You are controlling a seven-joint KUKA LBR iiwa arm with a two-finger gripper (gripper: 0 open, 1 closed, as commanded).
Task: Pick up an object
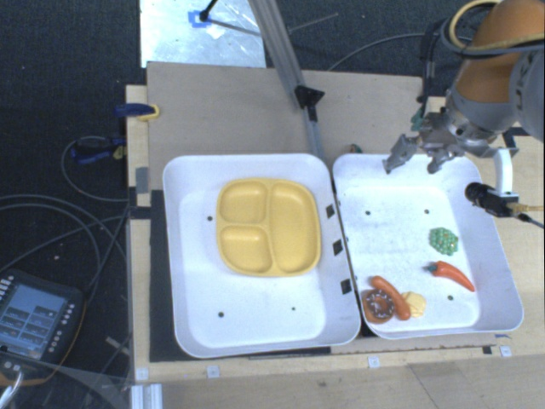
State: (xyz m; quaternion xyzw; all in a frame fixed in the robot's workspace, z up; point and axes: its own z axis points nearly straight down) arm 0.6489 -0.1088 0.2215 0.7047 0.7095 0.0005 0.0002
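Overhead, the grey two-finger gripper [419, 161] hangs above the far edge of the right shallow white bin [400, 220], its fingers spread apart and holding nothing. Near that bin's front lie a green bumpy toy vegetable [443, 241], an orange toy carrot [452, 274], a red sausage [389, 296] and a chocolate doughnut [377, 306]. A yellow divided plastic plate [268, 227] sits in the left white bin [196, 313].

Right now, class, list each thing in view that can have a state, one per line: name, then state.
gripper: open, holding nothing, above the right bin's far edge
yellow divided plate: upright in the left bin
carrot: lying flat in the right bin
sausage: lying beside the doughnut, touching
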